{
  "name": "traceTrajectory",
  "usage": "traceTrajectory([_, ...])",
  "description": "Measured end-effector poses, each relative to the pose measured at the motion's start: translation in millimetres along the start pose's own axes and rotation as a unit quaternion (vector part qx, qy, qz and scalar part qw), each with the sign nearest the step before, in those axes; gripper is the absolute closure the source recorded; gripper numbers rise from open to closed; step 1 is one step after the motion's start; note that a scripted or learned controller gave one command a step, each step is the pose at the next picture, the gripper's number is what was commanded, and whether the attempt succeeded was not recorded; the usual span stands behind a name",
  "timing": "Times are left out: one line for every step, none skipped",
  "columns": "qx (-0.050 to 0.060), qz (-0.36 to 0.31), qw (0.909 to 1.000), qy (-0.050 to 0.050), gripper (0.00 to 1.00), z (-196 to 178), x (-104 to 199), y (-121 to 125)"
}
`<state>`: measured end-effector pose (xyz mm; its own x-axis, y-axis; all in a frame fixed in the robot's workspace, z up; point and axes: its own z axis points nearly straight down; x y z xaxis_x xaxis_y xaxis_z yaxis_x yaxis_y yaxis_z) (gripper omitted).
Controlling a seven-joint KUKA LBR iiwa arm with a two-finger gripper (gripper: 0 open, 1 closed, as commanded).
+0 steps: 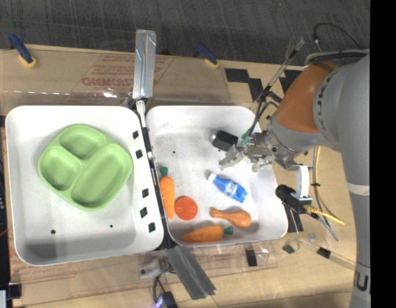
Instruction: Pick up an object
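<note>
You've got five candidates in the right bin (185,124), all in its lower half. Blue bottle (228,188) with a white cap lies on its side, tilted, roughly mid-bin. Below it and just right, a tan drumstick-shaped toy (232,217) lies near the front wall. An orange carrot (167,196) with a green tip stands lengthwise just beside the divider wall. A second carrot (203,234) lies along the front wall, its green end just beside the drumstick's narrow end. A round orange-red disc (185,208), like a tomato slice, sits between the two carrots, just beside the upright one.

Arm comes in from the right, orange band (300,104) over the bin's right rim, wrist angled down and left. Gripper (231,154) is above the right bin's middle, just above the blue bottle and apart from it. You can't tell from this angle whether the fingers are open or closed; nothing visible between them.

Left bin (18,191) holds a light green three-section plate (86,165), sitting flat, upper-middle of the bin.

Writing: the cardboard (95,76) behind the bins has red print, partly under tape; looks like "CHEMCAST", but too faint to confirm. Bottle label not readable.
</note>
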<state>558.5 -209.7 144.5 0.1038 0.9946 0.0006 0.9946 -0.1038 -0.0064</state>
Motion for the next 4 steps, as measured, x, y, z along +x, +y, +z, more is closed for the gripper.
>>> traceTrajectory([-0.002, -0.012, 0.9999, 0.0, 0.0, 52.6, 5.4, -27.2])
traceTrajectory([-0.002, -0.039, 0.9992, 0.0, 0.0, 52.6, 36.8, 23.5])
traceTrajectory([-0.001, -0.041, 0.9992, 0.0, 1.0, 43.0, 37.6, 23.6])
traceTrajectory([-0.004, 0.002, 1.0, 0.0, 1.0, -84.5, 75.3, 29.9])
